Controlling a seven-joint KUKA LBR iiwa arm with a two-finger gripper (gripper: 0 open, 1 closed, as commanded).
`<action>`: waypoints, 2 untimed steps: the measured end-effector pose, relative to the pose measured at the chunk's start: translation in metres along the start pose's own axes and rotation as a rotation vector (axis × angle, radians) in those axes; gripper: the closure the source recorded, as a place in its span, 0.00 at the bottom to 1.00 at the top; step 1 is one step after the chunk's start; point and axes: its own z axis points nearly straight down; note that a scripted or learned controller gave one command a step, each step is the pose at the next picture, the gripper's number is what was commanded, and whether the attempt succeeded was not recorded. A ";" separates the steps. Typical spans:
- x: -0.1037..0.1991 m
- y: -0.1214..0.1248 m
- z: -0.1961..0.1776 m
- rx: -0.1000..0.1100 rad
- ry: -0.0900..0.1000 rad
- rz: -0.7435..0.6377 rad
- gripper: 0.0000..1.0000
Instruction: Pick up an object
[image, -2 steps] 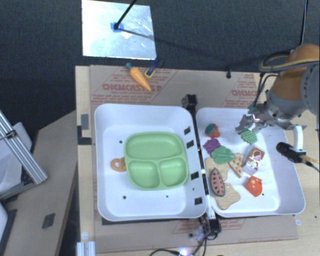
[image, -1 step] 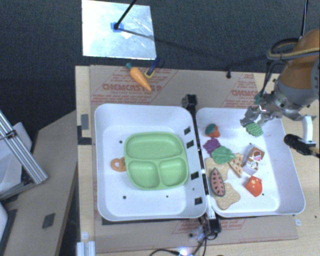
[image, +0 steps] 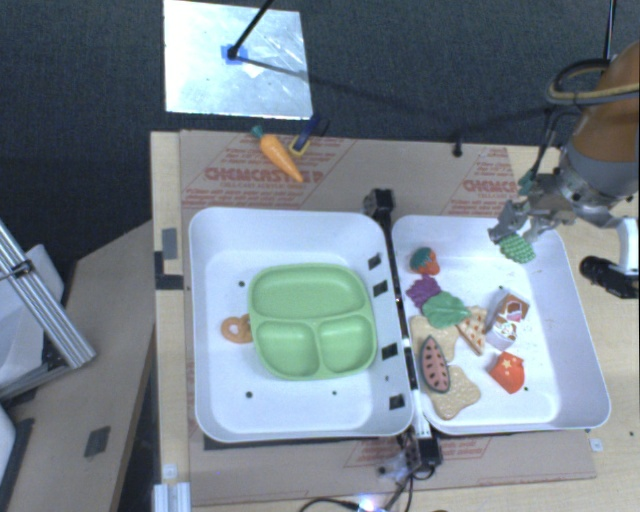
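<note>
Currently the gripper (image: 520, 228) is hanging over the far right part of the right bin (image: 585, 330), fingers closing on a small green knobbly toy (image: 518, 247) that is showing between and just below the tips. Judgement: the pick is looking made, object lifted clear of the bin floor, though contact height is hard to confirm from this slant. Arm (image: 600, 150) is reaching in from the right, orange band above the wrist. Moving outward: remaining toys are lying toward the near left of the gripper, in the same bin: a strawberry (image: 425, 261), purple piece (image: 424, 292), green leafy piece (image: 447, 308), watermelon slice (image: 433, 364). Left bin (image: 215, 300) is holding a green divided tray (image: 308, 320), well apart from the gripper.
</note>
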 end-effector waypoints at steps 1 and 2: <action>0.060 0.014 -0.002 0.002 0.003 -0.005 1.00; 0.113 0.019 0.009 0.003 0.003 -0.004 1.00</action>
